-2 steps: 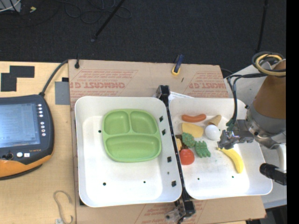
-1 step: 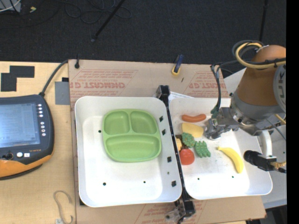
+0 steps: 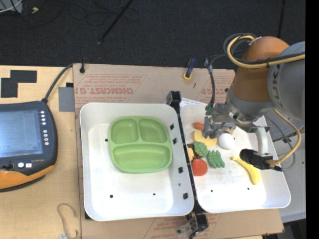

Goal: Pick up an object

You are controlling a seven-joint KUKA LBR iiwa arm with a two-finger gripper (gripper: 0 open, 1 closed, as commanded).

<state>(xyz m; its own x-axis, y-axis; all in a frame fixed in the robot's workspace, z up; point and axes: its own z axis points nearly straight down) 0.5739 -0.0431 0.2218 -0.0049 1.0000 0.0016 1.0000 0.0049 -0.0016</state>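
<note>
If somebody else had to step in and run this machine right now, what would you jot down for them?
Gripper: low over the upper left of the right bin, above the toy food; whether its jaws are open or shut cannot be made out, and nothing is seen held.
Things: white egg, green vegetable pieces, red tomato, yellow banana and an orange piece all lie in the right bin. The green divided plate sits in the left bin.
Done: arm brought over the pile.
Left: grasp one item and lift it.

divided plate [image 3: 140,145] in left bin [image 3: 94,183] — food items [image 3: 209,156] in right bin [image 3: 269,195]
</note>
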